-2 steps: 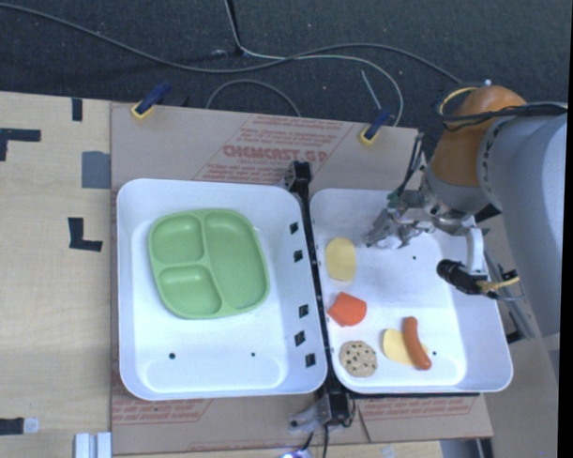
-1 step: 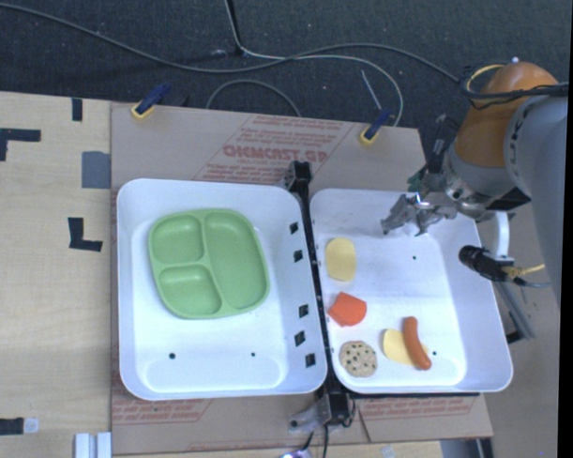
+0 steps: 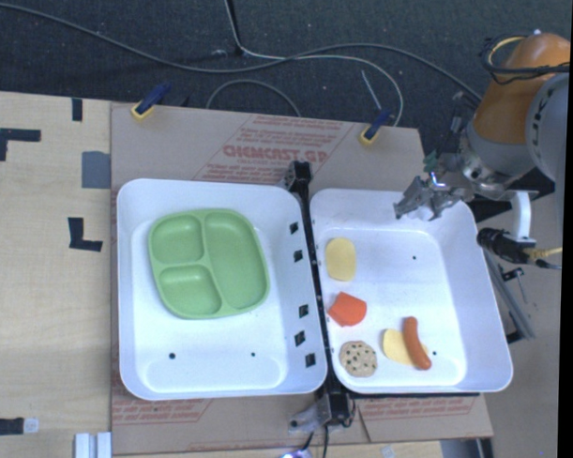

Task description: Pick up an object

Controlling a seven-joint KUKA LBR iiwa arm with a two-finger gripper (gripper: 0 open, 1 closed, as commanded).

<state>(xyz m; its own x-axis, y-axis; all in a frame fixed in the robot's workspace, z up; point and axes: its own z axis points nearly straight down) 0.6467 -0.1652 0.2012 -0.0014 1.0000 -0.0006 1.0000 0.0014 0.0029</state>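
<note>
Grey arm with orange band reaching in from the right, end effector (image 3: 424, 202) pointing down-left, holding nothing

Two white bins (image 3: 134, 293) sit side by side. One green divided plate (image 3: 208, 263) lies in the left. Five food pieces lie in the right: one cookie (image 3: 358, 358), one sausage (image 3: 416, 343), one orange wedge (image 3: 347, 309), two yellow pieces (image 3: 340, 258).

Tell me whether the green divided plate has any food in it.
Empty. The green plate in the left bin shows three bare compartments; the food pieces all lie in the right bin.
</note>
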